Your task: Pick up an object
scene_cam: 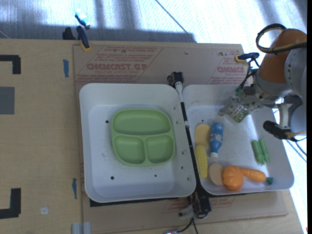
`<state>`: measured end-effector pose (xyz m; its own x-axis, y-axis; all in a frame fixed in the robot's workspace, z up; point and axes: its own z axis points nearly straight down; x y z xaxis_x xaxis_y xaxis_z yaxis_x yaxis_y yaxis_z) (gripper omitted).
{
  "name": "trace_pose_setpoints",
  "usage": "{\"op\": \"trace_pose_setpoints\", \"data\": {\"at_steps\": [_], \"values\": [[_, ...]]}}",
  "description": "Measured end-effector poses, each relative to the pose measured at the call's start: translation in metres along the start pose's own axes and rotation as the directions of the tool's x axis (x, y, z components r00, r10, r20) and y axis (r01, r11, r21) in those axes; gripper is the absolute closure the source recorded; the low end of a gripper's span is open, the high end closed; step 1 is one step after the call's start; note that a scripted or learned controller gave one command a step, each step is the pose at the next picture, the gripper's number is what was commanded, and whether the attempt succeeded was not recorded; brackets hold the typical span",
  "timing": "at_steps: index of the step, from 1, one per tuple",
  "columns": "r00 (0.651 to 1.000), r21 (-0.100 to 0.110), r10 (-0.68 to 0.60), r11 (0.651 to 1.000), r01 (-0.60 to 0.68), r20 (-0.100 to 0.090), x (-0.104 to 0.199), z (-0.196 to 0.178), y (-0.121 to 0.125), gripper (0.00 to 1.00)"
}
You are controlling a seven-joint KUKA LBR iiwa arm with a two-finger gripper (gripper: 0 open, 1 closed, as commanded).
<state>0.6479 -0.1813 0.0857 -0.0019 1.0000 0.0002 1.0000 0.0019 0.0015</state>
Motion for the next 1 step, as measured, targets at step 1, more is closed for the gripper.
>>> {"op": "trace_pose_setpoints", "data": {"at_steps": [1], "values": [[1.000, -0.007, -0.001, 1.000, 0.001, 0.003, -0.0006, -0.0123, 0.0018, 1.00]]}}
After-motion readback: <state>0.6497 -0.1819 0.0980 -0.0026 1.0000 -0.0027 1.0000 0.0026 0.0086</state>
